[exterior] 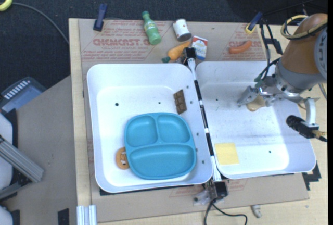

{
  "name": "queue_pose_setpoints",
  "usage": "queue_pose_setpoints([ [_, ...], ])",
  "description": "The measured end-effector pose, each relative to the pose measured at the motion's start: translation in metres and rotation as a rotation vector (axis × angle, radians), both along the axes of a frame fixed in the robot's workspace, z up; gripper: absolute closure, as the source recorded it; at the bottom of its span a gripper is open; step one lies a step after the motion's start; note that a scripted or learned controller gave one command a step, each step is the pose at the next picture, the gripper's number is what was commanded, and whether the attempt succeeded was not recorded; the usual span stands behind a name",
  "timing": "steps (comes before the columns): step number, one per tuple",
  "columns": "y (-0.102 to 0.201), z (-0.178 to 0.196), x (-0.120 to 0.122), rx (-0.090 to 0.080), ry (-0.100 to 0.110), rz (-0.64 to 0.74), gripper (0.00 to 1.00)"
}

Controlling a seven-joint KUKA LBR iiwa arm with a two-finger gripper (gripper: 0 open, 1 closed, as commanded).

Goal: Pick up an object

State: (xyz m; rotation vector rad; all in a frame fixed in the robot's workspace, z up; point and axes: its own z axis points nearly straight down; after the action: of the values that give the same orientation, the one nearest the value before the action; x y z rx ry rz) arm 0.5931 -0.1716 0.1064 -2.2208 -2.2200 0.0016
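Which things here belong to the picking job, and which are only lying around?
Belonging to the job:
gripper in the right bin
tan object under the gripper
yellow square
left bin with blue plate, pretzel, brown block

Lying about, behind the bins:
green bottle
white can
carrot
sausage

A small tan object (253, 106) lies in the right bin (244, 70), near its upper right part, directly under the hand (255, 98); its shape is too hidden to tell. A flat yellow square (227, 154) lies lower in that same bin, near its front left corner, well apart from the tan object.
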Motion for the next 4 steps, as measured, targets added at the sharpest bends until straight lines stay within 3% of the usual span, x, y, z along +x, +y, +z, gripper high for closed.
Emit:
queue_pose_setpoints([
  [1, -0.012, -0.019, 0.019, -0.002, -0.007, 0.001, 0.00],
  [2, -0.017, 0.066, 0.021, -0.003, -0.006, 0.001, 0.00],
  [3, -0.004, -0.019, 0.033, -0.002, -0.007, 0.002, 0.00],
  [4, -0.015, 0.030, 0.026, -0.002, -0.005, 0.001, 0.00],
])
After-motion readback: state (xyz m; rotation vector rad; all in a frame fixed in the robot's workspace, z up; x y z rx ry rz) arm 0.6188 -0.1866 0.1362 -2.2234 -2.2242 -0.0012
